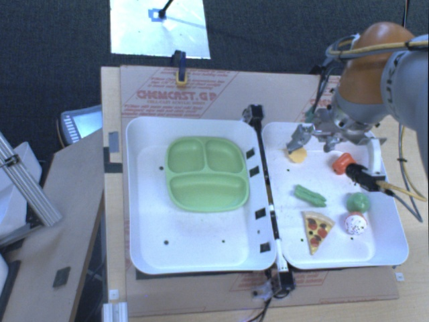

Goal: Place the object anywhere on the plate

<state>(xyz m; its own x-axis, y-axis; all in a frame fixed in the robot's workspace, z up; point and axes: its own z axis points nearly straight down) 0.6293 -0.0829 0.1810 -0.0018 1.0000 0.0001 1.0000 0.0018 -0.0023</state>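
Hovering low in the right bin (pixel 395 247), the hand (pixel 299 141) hangs just above a yellow piece (pixel 297 155); whether its grip is wide or narrow I cannot tell. Nothing looks held yet. To do this well, settle squarely over the yellow piece, then carry it left to the green plate (pixel 205 174).

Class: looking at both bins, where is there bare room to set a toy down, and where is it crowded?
Free: left bin floor around the green plate, and the plate's compartments. Crowded: right bin, with pizza slice, green pod and gripper.
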